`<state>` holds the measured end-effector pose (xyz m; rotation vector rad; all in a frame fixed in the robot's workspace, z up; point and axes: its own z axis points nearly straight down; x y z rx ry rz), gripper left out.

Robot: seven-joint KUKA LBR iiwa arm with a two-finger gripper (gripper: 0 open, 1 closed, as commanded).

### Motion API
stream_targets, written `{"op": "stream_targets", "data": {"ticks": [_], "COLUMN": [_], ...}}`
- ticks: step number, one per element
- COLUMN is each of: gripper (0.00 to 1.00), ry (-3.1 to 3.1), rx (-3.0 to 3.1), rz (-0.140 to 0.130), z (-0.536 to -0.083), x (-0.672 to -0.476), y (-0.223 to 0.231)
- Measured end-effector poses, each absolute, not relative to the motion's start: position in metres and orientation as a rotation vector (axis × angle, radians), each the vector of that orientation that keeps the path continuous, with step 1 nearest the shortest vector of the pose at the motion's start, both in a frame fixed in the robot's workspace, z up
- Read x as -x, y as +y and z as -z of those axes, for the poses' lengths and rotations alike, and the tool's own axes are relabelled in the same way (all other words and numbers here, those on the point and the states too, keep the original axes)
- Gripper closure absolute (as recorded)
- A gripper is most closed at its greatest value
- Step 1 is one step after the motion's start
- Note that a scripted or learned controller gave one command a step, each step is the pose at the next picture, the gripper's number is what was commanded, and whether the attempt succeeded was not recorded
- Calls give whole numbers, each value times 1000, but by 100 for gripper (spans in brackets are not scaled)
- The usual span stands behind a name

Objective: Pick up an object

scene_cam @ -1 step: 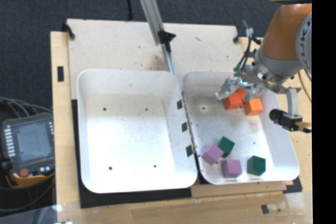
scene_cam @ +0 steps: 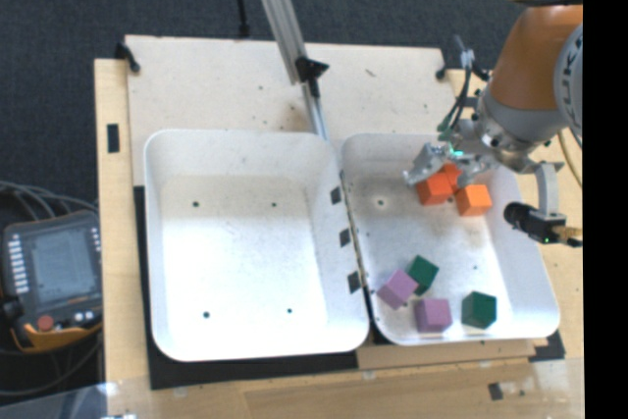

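Gripper (scene_cam: 444, 167) is reaching into the right bin (scene_cam: 530, 309) at its 12 o'clock area, fingers closing on the upper orange cube (scene_cam: 437, 186). Second orange cube (scene_cam: 475, 199) is touching it at 3 o'clock. Two purple cubes (scene_cam: 397, 289) (scene_cam: 432, 314) and two green cubes (scene_cam: 424, 271) (scene_cam: 479, 308) are lying toward 6 o'clock, well apart from it

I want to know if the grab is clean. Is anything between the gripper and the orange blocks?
Nothing visible. The gripper sits right over the darker orange block in the right bin; a lighter orange block touches that block's right side and may crowd a finger.
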<state>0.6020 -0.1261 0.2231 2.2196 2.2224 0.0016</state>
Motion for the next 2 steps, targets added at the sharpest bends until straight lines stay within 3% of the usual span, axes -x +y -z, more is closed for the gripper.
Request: {"op": "stream_targets", "data": {"ticks": [2], "gripper": [0], "ry": [2221], "rx": [-2226], "rz": [7], "z": [-119], "x": [-588], "y": [-125]}}
